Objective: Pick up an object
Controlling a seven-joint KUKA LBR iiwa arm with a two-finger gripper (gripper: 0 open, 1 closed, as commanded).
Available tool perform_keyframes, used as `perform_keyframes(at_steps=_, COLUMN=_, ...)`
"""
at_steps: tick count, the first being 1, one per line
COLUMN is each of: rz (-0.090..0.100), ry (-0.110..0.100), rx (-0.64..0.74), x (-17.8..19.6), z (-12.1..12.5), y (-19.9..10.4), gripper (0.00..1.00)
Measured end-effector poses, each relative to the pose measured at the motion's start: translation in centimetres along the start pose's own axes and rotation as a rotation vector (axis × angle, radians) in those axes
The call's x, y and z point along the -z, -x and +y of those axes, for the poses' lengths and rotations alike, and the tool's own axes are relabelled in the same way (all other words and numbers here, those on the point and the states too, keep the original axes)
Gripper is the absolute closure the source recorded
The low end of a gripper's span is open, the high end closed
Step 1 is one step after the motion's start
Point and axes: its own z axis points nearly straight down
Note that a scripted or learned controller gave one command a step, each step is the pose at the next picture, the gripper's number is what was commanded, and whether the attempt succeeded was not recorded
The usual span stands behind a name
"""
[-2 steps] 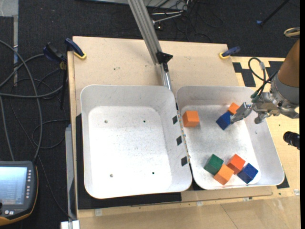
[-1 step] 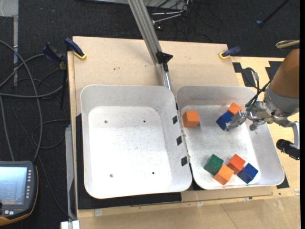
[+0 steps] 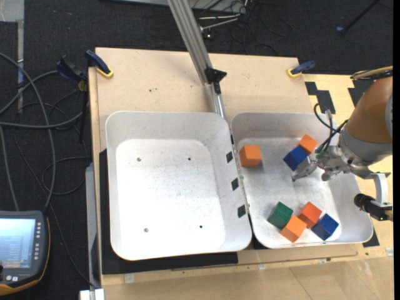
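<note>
Camera view looks down on a worktop (image 3: 162, 80) with two white bins side by side. Nearest, at the 6 o'clock end of the right bin (image 3: 269, 186), four blocks sit packed close: a green block (image 3: 280, 215), an orange block (image 3: 293, 229), a red-orange block (image 3: 309, 213) and a blue block (image 3: 325, 226). Going farther, the tool (image 3: 306, 169) hangs low at about 3 o'clock in that bin, on the grey arm (image 3: 362, 139). It is just beside another blue block (image 3: 295, 158). I cannot tell how its tips stand. An orange block (image 3: 307, 144) touches that blue one at 1 o'clock. One more orange block (image 3: 250, 155) sits alone at 9 o'clock. The left bin (image 3: 119, 167) lies beside.
</note>
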Motion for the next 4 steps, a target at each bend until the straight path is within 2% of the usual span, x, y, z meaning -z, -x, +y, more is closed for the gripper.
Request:
perform_keyframes(at_steps=1, rz=-0.002, ry=0.007, rx=0.001, x=1.4, z=0.2, y=0.0, gripper=1.00)
perform_keyframes(at_steps=3, rz=-0.003, ry=0.012, rx=0.005, x=10.3, z=1.4, y=-0.5, gripper=1.00)
perform_keyframes(at_steps=4, rz=-0.005, ry=0.013, rx=0.004, x=16.3, z=1.5, y=0.4, gripper=1.00)
